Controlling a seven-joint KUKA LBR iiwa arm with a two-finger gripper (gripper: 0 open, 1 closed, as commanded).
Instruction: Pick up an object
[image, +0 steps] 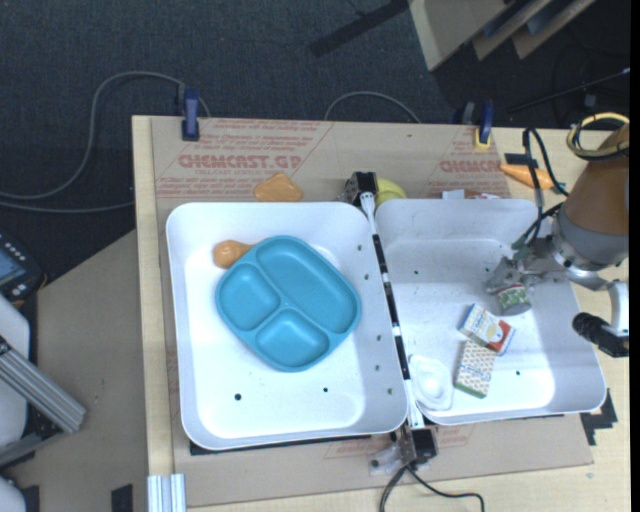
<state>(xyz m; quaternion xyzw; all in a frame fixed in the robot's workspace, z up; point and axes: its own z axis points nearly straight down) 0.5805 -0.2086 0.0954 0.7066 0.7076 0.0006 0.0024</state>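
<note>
A: Small green-printed packet (513, 298) in the right bin (440, 250), directly under the gripper (517, 281), long axis running left-right.

B: Fingers?

A: Can't tell how wide, or whether they've got it.

B: Count?

A: Two cartons (487, 328) (474, 368), one white cup (430, 381). Left bin (200, 300): one blue tray (288, 300), one orange piece (229, 253).
</note>
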